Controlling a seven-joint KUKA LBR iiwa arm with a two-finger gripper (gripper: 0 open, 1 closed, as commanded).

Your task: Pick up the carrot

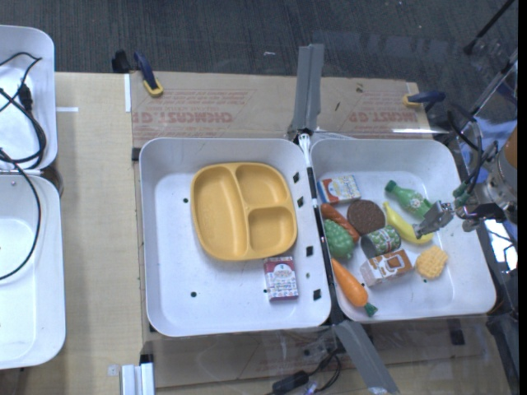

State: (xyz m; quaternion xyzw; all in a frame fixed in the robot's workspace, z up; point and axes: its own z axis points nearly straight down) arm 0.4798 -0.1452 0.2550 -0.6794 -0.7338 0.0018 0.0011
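The carrot (349, 282) is orange with a green stub at its lower end. It lies at a slant in the right bin (473, 290), near that bin's front left corner, beside a brown juice carton (387, 266). My gripper (439, 217) hangs over the right side of the same bin, above the tip of a banana (403, 223) and just above a yellow waffle-like piece (432, 262). It is well to the right of the carrot and apart from it.
Around the carrot lie a green knobbly vegetable (338, 239), a green can (381, 241), a brown round patty (366, 216), a green bottle (408, 197) and a small milk carton (339, 189). The left bin (165, 286) holds a yellow divided plate (244, 211) and a small red box (281, 278).
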